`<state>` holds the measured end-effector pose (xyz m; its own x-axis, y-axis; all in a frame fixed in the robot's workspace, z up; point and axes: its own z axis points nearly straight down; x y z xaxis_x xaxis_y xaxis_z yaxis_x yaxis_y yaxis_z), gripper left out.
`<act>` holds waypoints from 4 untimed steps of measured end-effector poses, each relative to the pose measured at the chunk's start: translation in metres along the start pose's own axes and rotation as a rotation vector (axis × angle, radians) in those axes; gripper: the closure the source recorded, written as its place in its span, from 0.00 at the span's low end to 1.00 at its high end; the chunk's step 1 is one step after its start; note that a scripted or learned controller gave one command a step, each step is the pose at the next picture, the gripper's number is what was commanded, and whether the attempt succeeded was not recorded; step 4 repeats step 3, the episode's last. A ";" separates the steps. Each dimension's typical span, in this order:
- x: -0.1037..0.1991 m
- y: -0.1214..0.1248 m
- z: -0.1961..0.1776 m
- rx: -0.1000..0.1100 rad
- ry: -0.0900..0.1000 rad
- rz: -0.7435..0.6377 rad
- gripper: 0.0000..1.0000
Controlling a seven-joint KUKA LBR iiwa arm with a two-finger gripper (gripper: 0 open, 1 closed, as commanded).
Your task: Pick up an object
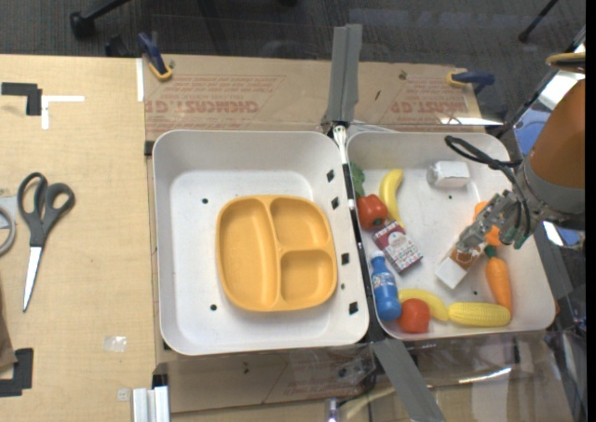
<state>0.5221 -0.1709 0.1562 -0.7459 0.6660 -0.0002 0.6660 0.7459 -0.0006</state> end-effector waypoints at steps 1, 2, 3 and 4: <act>-0.012 0.081 -0.086 -0.001 -0.001 0.139 1.00; -0.044 0.018 0.063 -0.002 -0.003 -0.059 1.00; 0.001 0.044 -0.039 -0.002 -0.002 -0.030 1.00; 0.001 0.044 -0.039 -0.002 -0.002 -0.030 1.00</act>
